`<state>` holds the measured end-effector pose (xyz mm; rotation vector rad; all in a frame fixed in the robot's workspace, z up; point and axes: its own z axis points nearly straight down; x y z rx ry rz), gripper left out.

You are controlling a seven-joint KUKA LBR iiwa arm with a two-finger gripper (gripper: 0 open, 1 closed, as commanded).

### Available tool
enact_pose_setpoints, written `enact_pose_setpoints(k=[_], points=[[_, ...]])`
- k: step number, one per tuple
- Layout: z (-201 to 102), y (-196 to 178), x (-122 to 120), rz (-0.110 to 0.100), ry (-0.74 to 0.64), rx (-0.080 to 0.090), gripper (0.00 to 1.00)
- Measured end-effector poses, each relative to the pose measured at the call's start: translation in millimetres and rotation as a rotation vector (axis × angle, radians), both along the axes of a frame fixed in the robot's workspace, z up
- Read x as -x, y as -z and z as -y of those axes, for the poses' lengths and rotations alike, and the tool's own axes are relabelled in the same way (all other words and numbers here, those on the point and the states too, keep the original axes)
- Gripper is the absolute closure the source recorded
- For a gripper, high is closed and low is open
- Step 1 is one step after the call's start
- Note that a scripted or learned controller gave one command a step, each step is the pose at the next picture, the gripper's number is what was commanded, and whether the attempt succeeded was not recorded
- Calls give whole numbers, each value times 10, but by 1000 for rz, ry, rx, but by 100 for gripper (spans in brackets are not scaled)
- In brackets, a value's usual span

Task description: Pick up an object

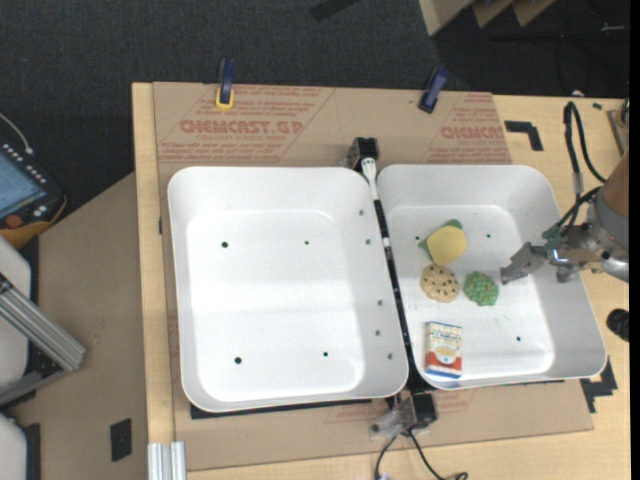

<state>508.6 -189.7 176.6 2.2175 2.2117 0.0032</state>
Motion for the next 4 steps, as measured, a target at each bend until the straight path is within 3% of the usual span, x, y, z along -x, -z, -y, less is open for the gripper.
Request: enact_pose_setpoints(k=[1,2,3,4], points=[[-23,-58,2,-3,-3,-2,100],[365,-1981,-582,14,-4,6,100],[-226,-1116,-763,-16,-9,-10,100],[-318,-865,299,-17,1,-9,100]])
